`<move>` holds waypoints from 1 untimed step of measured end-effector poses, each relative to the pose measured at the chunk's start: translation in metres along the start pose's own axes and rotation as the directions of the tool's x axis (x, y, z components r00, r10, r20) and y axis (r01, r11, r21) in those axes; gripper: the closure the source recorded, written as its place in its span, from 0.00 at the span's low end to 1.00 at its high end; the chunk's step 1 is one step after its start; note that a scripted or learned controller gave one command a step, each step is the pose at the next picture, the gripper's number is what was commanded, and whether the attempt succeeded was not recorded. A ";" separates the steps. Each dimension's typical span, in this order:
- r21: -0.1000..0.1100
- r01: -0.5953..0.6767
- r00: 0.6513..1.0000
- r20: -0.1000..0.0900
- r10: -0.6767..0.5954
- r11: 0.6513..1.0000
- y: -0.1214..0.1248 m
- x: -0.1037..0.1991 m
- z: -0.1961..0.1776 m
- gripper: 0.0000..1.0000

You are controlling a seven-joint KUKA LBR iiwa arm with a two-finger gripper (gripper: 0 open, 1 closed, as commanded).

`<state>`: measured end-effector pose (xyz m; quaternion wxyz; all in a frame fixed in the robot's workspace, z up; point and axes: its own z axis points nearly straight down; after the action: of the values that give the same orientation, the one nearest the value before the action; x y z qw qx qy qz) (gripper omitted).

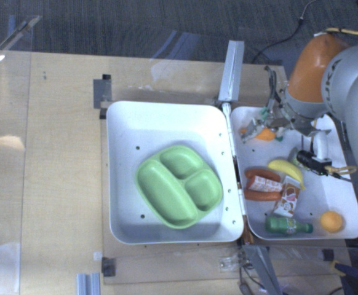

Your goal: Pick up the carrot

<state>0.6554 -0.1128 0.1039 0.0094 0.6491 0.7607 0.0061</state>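
The grey arm with its orange band (326, 78) comes in from the upper right of the frame and bends down over the shallow white right-hand bin (330, 192). Its gripper (266, 120) sits low in that bin's upper left corner. Whether the claw is open or closed cannot be told from this angle. The small orange carrot (265, 135) lies in that same corner, directly under and just beside the gripper; whether the two touch is unclear. Lower in the right-hand bin, near its middle, a yellow banana (286, 168) lies above a pair of reddish-brown sausages (263, 185). A small red and white packet (288, 200) rests just right of the sausages. Along the bin's lower edge a green bottle (288, 227) lies on its side, and a round orange fruit (331, 221) sits in the lower right corner. The shallow white left-hand bin (123, 134), in the centre of the frame, holds a light green plastic plate with three compartments (179, 186). Both bins stand on the pale wooden bench (56, 165).
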 end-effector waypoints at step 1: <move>0.002 -0.002 1.000 0.007 0.002 1.000 0.000 -0.005 -0.014 1.00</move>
<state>0.6555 -0.1177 0.1176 0.0112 0.6497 0.7601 0.0030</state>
